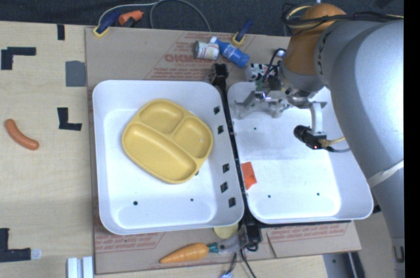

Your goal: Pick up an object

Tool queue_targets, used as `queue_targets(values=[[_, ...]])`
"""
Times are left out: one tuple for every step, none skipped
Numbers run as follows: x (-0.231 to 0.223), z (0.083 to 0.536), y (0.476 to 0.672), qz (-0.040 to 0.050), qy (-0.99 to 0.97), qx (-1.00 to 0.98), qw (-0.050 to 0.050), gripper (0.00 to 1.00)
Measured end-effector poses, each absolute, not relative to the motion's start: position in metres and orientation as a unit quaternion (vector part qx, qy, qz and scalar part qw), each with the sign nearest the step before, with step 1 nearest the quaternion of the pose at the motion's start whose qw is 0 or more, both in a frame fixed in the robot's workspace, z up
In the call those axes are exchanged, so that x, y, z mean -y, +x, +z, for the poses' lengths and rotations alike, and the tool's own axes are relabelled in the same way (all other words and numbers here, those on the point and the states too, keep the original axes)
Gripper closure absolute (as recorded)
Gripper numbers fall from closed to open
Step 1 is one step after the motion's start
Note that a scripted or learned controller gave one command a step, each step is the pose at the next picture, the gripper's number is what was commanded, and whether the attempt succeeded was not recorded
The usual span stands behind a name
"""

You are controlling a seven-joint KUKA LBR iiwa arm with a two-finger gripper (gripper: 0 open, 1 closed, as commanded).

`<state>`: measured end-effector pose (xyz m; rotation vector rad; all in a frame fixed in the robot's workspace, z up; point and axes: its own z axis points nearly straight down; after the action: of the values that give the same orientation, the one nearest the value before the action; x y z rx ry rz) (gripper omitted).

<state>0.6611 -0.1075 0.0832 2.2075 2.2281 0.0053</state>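
Note:
A yellow divided plate [168,139] lies in the left bin [108,204], slightly left of its middle. A small orange-red block [248,175] rests on the floor of the right bin [308,198], close to the wall shared with the left bin. The gripper [262,99] hangs low over the far end of the right bin, below the arm's orange band [303,50]. It is well behind the block and apart from it. I see nothing held at its tip.
The big grey arm body [371,93] covers the right bin's right side. Outside the bins lie a carrot [187,253] at the front, a sausage [21,134] far left, and a blue-and-white bottle [223,50] behind. Clamps [118,19] grip the cardboard's rear edge.

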Motion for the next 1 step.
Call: queue_targets(values=[[0.1019,0.0855,0.6674,0.0002,0.706,-0.708,0.001,0.00]])
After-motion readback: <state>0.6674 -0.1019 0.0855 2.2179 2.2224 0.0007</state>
